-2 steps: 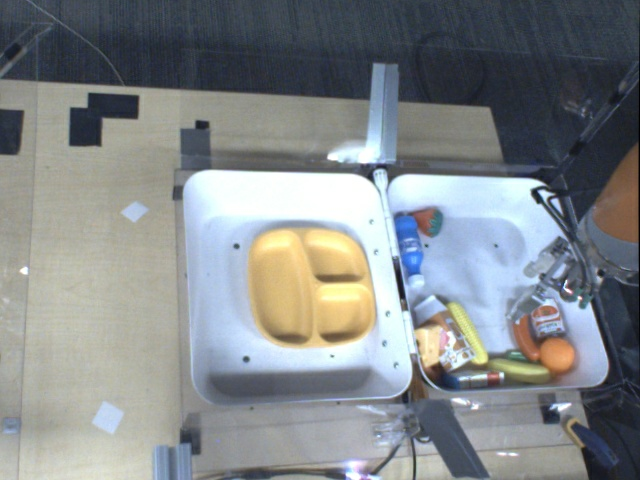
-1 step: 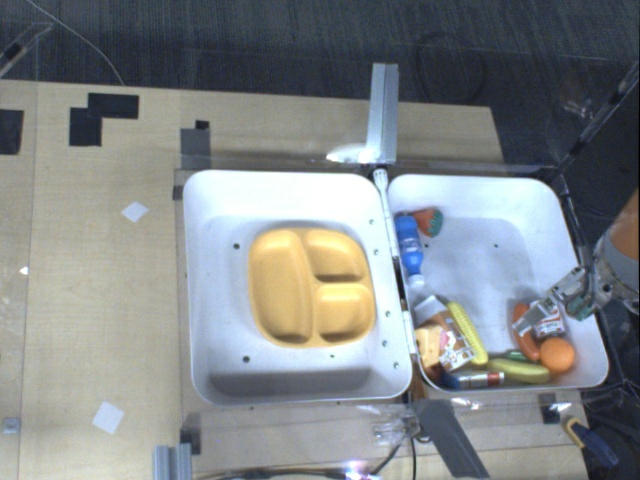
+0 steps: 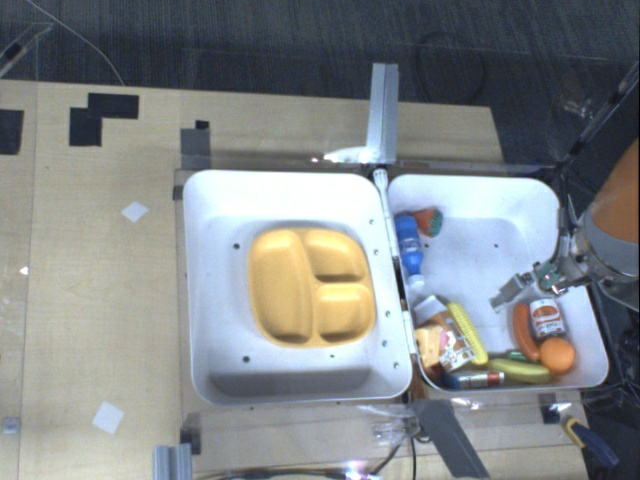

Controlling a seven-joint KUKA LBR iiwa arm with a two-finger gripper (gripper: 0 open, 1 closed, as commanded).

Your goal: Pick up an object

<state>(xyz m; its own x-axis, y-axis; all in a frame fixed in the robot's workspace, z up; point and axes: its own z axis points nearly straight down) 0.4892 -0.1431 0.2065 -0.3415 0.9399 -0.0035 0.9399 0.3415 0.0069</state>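
Nearest the camera, along the right bin's (image 3: 470, 183) front wall, the pile is thickest: a yellow banana (image 3: 517, 370), an orange ball (image 3: 557, 356), a red ketchup bottle (image 3: 543, 320) lying on its side, a corn cob (image 3: 466, 333) and a snack packet (image 3: 437, 346), all touching, probably slid down the sloped floor. The gripper (image 3: 528, 285) hangs just behind the ketchup bottle, its fingers (image 3: 508, 291) spread apart with nothing between them, well placed to drop onto that bottle. The wall behind the pile leaves little side room; the bin's middle is open. Farther back, a blue bottle (image 3: 407, 244) lies against the dividing wall beside what looks like a strawberry (image 3: 429, 220). In the left bin (image 3: 215, 268) a yellow divided tray (image 3: 311, 284) sits centred, with clear floor around it above the counter (image 3: 90, 298)
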